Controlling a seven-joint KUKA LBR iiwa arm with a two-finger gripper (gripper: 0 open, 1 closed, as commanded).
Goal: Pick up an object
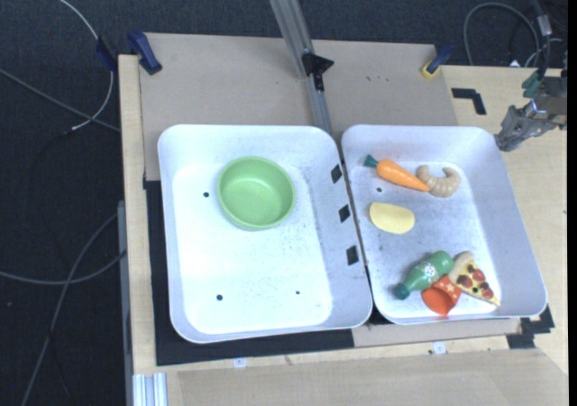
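Note:
The right bin [518, 215] holds several toy foods: an orange carrot [398, 173] at the back, a tan curled piece [442, 180] beside it, a yellow oval piece [392, 217] in the middle, and a green bottle-shaped toy [424, 272], a red piece [439, 296] and a pizza slice [473, 280] near the front. The left bin [185, 296] holds a green bowl [257, 192]. My gripper [516, 132] hangs at the far right, just outside the right bin's back right corner, away from all the objects.
A metal pole [288, 12] slants from the top down to the gap between the bins. Blue [144, 52] and yellow [438, 59] clamps hold the cardboard sheet behind the bins. Black clips [343, 212] sit along the divider between bins.

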